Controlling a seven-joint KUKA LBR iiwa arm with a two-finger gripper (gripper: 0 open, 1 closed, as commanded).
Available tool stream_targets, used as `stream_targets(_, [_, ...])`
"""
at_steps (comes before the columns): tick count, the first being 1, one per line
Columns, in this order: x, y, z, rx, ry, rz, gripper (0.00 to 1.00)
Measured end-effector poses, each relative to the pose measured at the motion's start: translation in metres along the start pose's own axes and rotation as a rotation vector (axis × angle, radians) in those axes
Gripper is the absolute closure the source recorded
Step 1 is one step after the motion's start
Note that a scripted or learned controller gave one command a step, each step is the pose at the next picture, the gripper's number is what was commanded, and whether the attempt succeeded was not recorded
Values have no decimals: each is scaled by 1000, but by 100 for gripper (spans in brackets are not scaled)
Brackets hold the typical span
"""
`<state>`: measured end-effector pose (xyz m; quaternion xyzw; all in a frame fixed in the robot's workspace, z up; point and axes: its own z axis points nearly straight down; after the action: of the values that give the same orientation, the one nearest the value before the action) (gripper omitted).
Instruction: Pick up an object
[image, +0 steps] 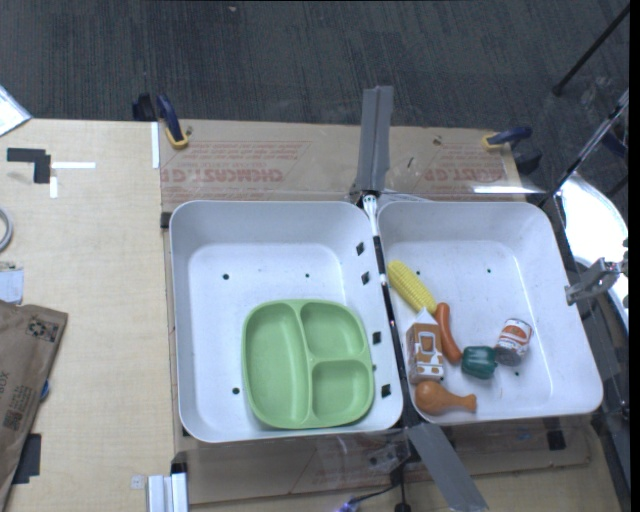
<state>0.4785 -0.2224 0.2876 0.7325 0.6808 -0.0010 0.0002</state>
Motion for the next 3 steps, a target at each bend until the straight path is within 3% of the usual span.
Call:
stream_targets(1, [20, -3, 156, 3, 2, 130, 0])
stream_targets(2, [18, 9, 197, 3, 5, 61, 0])
stream_targets(3, [17, 8, 188, 4, 3, 64, 100])
